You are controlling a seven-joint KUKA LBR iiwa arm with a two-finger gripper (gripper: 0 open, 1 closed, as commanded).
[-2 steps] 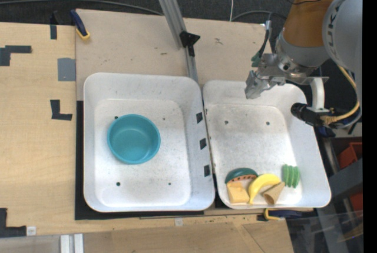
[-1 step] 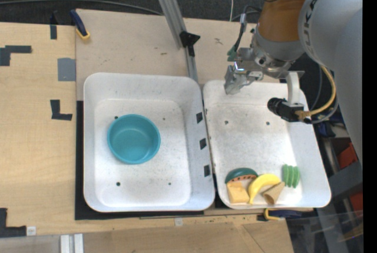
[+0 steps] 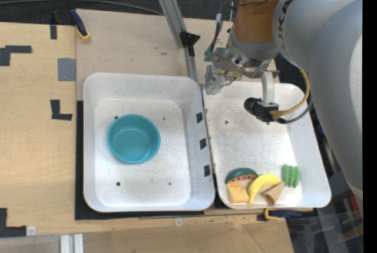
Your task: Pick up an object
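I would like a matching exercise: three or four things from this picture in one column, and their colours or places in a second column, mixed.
Things:
1. bowl
2. banana
3. tool
4. green piece

Descriptions:
A. yellow, in the right bin near its front edge
B. striped, at the right end of the cluster
C. teal, in the left bin
D. above the right bin's back left corner

Pairs: 1-C, 2-A, 3-D, 4-B

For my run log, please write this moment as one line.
end effector: over right bin's far-left corner, nothing seen held | blue bowl: left bin | banana, toys: right bin near edge | pick: not done
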